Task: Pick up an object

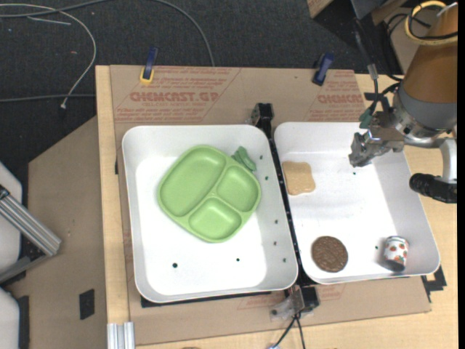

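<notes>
Brown cardboard covers the worktop (109,195), and two shallow white bins are carried on it side by side. At the near end of the right bin (418,217) a round dark brown disc (330,254) is seen lying flat, and to its right, near the bin's near right corner, a small white figure with orange marks (394,253) is found; the two are well apart. Farther in, against the left wall of that bin, a flat tan piece shaped like toast (298,178) is laid. In the left bin (138,195) a green divided plate (209,193) with three compartments is set near the middle, and a small darker green item (245,158) is seen touching its far right edge. Over the far part of the right bin the gripper (361,153) is held, reached in from the right on the grey arm (429,115). Its fingers are too dark and small for their spread to be told, and nothing is seen between them. At the far edge of the worktop two blue clamps (150,63) are fixed, with black floor and a thin grey cable (87,27) beyond.
</notes>
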Tool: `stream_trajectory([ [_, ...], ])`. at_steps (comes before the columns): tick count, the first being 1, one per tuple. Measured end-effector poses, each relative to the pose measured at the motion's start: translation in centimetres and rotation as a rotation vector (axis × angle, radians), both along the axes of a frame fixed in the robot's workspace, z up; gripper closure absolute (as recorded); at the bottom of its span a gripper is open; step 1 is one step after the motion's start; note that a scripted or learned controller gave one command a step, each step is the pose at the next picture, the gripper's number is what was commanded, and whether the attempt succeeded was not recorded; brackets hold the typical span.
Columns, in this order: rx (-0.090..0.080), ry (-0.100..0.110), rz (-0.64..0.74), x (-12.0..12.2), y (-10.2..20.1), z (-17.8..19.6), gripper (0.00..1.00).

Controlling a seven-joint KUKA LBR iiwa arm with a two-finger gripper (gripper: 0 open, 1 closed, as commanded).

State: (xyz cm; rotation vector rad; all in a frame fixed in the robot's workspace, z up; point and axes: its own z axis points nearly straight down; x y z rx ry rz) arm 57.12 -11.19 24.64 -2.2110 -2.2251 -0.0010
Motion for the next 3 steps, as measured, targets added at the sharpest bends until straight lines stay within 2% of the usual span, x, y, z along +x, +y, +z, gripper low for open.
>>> stream_trajectory([
  [1,0.0,0.001,0.001,-1.5,6.1,-0.9,1.0],
  [2,0.0,0.001,-0.001,-2.4,11.0,-2.2,1.0],
  [3,0.0,0.0,0.0,-3.4,15.4,-1.7,1.0],
])
